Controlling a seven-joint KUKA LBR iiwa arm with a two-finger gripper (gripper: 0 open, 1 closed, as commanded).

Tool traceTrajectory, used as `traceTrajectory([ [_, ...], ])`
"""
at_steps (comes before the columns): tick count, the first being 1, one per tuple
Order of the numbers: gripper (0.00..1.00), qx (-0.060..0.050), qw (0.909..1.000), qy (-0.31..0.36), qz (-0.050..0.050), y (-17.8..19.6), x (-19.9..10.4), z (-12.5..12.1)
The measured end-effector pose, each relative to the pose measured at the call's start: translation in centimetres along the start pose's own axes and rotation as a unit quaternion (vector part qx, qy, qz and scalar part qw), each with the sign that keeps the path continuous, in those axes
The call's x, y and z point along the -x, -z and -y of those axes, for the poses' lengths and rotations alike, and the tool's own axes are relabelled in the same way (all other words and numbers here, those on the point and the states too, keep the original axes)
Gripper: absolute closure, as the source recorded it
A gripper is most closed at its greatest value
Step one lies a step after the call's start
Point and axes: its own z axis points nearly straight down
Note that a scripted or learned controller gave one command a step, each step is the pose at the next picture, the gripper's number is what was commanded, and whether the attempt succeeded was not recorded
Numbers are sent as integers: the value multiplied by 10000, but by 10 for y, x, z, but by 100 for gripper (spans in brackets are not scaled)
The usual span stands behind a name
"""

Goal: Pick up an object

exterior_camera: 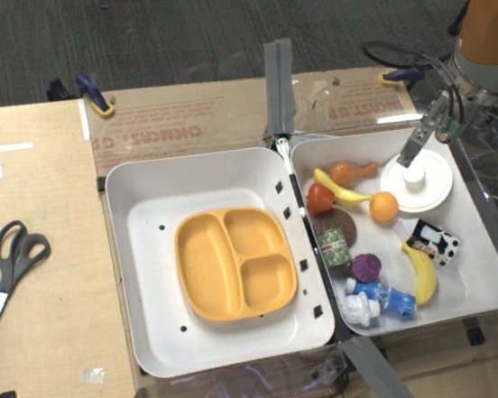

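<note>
- gripper [415, 149] at the upper right of the right bin [488, 248], reaching in from the right, tip just above the white disc [418, 182]; open or shut impossible to tell, nothing visibly held.
- white disc with a small raised knob, in the bin's upper right part, just beneath the tip.
- orange ball [383, 208] touching the disc's left edge.
- yellow banana [343, 188] left of the disc, curving toward the orange ball; orange drumstick-shaped toy [354, 170] just above it, near the bin's far wall.
- red round piece [320, 197] further left of the disc, against the bin's left wall; brown round piece [336, 225] just below that.
- green can [333, 248] below the brown piece, lying by the left wall.
- purple piece [365, 267] below and left of the disc, near the bin's middle.
- black-and-white toy [435, 242] directly below the disc, second banana [423, 275] beside and under it.
- blue and white toy [377, 304] well below the disc, by the bin's near wall.
- left bin [146, 280] well left of the disc, holding a yellow divided plate [237, 263].
- scissors [8, 266] on the bench, far left of the disc.
</note>
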Motion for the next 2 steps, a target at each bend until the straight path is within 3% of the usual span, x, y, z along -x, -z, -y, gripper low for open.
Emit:
traceTrajectory([
  [1, 100, -10, 9957, -926, -21, -126, -19, -6],
  [2, 100, -7, 9786, -2056, -16, -178, -32, -14],
])
